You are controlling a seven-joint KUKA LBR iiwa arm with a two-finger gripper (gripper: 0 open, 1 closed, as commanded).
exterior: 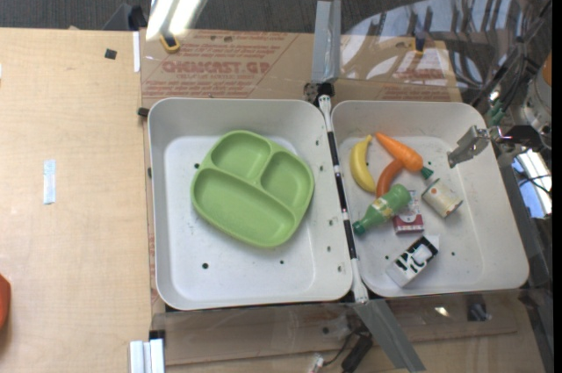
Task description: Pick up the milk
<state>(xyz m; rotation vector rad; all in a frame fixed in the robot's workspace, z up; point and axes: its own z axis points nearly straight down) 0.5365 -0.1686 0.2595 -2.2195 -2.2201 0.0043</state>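
The milk point(413, 260) is a small white carton with black patches. It lies on its side near the front edge of the right bin point(505, 213). My gripper point(467, 147) hangs over the bin's right rear part, reaching in from the right edge. It is well behind and to the right of the milk and holds nothing that I can see.
Around the milk lie a red box point(407, 224), a green bottle point(383, 211), a beige block point(442, 198), two carrots point(399, 152) and a banana point(361, 165). The left bin point(167, 213) holds a green divided plate point(253, 187).
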